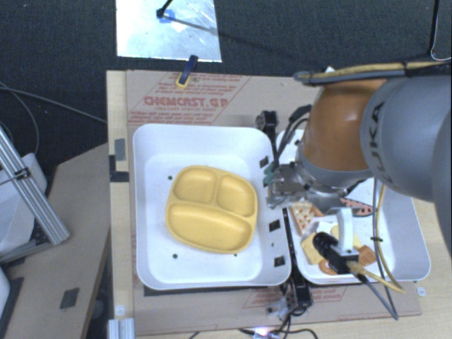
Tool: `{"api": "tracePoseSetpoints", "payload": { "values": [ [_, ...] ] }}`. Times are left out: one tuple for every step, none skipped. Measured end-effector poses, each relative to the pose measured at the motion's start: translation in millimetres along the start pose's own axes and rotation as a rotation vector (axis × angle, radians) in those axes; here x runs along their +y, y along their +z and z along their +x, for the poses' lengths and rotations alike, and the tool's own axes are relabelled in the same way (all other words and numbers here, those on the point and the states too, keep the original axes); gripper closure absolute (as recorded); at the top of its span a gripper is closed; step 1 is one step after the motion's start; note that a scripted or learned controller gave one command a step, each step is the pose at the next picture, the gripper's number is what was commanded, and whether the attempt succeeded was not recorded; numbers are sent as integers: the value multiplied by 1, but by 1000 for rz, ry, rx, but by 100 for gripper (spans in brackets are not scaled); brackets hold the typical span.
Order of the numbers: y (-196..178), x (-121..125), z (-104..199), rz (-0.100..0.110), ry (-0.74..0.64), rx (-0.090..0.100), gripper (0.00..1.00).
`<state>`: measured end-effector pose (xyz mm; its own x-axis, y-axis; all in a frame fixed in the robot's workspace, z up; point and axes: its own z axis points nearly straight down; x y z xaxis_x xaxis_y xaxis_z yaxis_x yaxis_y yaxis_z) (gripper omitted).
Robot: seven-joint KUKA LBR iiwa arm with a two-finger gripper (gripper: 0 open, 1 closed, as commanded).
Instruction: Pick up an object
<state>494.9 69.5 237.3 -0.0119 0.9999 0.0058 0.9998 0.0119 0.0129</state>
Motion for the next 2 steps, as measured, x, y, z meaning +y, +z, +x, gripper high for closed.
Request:
{"api": "tracePoseSetpoints", "payload": {
  "values": [
    [0, 0, 0, 1, 0, 0, 0],
    [-220, -4, 41, -8, 3, 1, 0]
  ]
}}
